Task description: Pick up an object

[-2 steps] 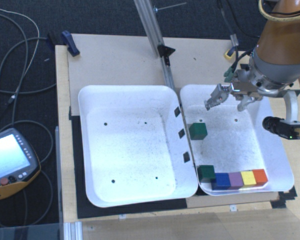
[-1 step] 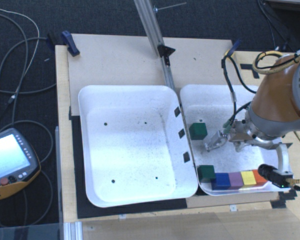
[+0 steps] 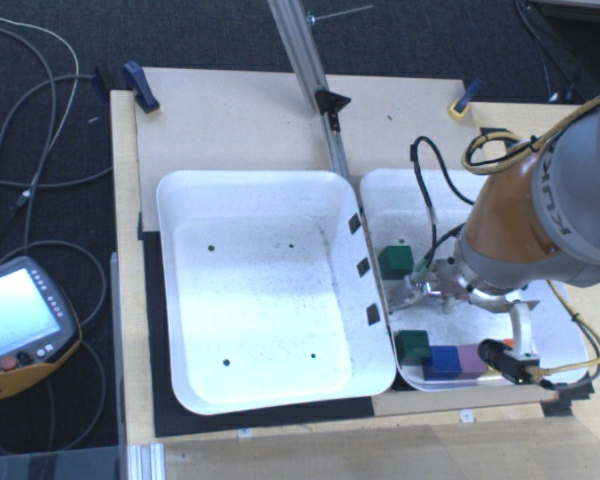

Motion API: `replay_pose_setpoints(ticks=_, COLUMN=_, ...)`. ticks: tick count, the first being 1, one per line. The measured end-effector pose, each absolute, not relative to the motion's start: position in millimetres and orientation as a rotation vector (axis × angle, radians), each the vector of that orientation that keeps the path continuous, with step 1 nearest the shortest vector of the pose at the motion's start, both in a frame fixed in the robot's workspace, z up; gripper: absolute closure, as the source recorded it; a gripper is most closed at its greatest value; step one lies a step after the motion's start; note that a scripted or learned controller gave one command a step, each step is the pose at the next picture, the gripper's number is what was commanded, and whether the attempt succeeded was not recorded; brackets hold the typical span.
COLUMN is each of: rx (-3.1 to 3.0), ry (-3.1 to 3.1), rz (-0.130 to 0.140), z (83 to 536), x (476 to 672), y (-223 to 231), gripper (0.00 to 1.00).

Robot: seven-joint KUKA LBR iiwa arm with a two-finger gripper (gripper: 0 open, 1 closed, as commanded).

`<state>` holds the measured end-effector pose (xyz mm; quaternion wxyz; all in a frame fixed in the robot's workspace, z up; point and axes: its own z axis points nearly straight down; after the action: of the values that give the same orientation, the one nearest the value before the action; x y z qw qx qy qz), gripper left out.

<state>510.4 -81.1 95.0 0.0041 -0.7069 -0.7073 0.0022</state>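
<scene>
- The end effector (image 3: 417, 290) is seen low in the right bin (image 3: 400, 183), near the divider; whether it is released or clenched cannot be told, as the metal parts appear blurred.
- A green block (image 3: 396, 260) lies just beside it, seemingly not gripped.
- Another green block (image 3: 413, 345), a blue block (image 3: 443, 361) and a pink piece (image 3: 472, 359) are gathered at the bin's near edge.
- The left bin (image 3: 180, 193) sits alongside on the desk (image 3: 230, 118).

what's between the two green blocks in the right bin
In the camera view, the gripper sits between the upper green block and the lower green block, with bare white floor of the right bin below it.
</scene>
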Motion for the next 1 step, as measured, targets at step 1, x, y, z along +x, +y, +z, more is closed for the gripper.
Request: replay_pose_setpoints(ticks=1, rx=-2.22, ry=-2.221, rz=-0.002, z=110.0, x=512.3, y=-81.4, gripper=1.0)
